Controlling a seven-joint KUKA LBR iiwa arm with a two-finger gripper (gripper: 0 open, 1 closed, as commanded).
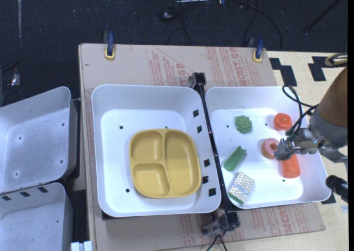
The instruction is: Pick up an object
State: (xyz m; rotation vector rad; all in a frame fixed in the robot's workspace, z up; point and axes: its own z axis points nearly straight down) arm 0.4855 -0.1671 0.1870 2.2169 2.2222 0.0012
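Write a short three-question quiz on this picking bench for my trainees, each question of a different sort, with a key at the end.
1. True or false: the yellow divided plate lies in the same bin as the green broccoli piece.
2. Multiple choice: which item lies nearest the end effector? A) the patterned white packet B) the pink ring C) the green stick
3. Fill in: the arm reaches over the ____ bin as seen in the camera view.

Key
1. False: the plate sits alone in the left bin.
2. B: the ring lies right beside it, with an orange block just below.
3. Right.
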